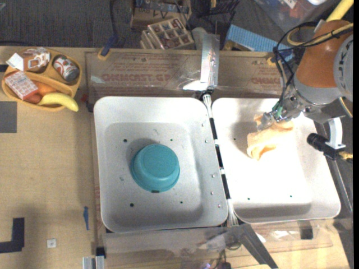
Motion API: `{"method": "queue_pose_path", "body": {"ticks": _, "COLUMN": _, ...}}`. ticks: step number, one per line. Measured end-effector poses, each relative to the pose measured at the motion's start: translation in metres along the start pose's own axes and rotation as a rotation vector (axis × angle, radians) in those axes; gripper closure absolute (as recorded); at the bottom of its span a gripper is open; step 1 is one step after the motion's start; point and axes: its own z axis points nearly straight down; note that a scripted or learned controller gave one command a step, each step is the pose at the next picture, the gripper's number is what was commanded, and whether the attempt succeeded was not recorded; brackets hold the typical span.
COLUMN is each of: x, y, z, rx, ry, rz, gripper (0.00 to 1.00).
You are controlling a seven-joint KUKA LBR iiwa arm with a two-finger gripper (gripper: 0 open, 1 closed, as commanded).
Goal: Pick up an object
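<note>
My gripper (pixel 276 115) low in right bin (pixel 291 198), near its far edge, touching pale yellow cloth (pixel 262 140); grip state: cannot tell; teal bowl (pixel 156 167) sits mid left bin (pixel 112 122).

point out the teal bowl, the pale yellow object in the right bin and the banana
teal bowl (pixel 156 167), camera view, on the middle of its upturned base
pale yellow object (pixel 261 144), camera view, on its lower lump
banana (pixel 59 100), camera view, on the middle of its curve
</note>
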Motion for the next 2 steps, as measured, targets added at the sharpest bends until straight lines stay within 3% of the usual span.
{"method": "queue_pose_path", "body": {"ticks": 1, "x": -0.011, "y": 0.02, "z": 0.031, "rx": 0.0, "ry": 0.0, "rz": 0.005, "gripper": 1.0}}
{"method": "queue_pose_path", "body": {"ticks": 2, "x": -0.01, "y": 0.021, "z": 0.02, "rx": -0.004, "ry": -0.004, "rz": 0.002, "gripper": 1.0}}
